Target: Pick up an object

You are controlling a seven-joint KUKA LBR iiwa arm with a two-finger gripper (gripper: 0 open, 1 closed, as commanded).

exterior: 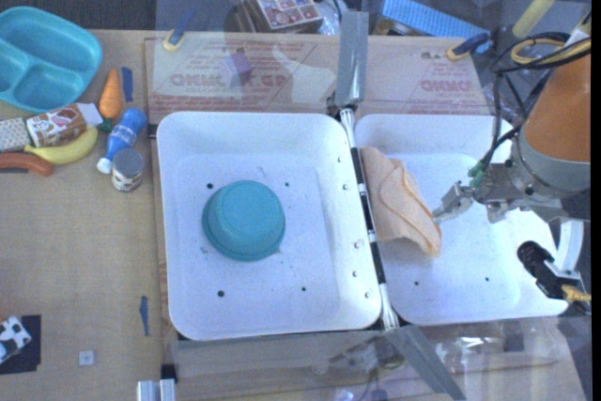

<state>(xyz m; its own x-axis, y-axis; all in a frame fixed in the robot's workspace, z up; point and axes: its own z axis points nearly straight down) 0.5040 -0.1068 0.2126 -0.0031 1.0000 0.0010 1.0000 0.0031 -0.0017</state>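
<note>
Arm: the KUKA arm (pixel 563 122) reaches in from the right and hangs low over the right bin (pixel 470 296).
Gripper: the gripper (pixel 449 204) sits just right of the cloth; whether it is open or closed cannot be told, and nothing is seen held in it.
Cloth: a tan folded cloth (pixel 399 202) lies in the right bin against its left wall, close to the seam between the bins. It appears to be the likeliest target.
Bowl: a teal bowl (pixel 244 221) rests upside down near the middle of the left bin (pixel 188 146), well apart from the gripper.
Risk, thin grasp: the cloth lies flat and limp, so a pinch from the side may catch only an edge or a single fold and slip free on the lift.
Risk, wall: the cloth hugs the bin's left wall, so a push from the right could bunch it against the wall rather than gather it.
Risk, cables: loose cables (pixel 512 108) hang beside the wrist and could snag during a lift.
Surroundings: a blue divided tray (pixel 42 56), a toy carrot (pixel 112 94), a banana (pixel 66 150), a small bottle (pixel 122 136) and a can (pixel 128 169) lie on the bench left of the bins, clear of the arm's reach path.
Obstruction: nothing lies between the gripper and the cloth.
</note>
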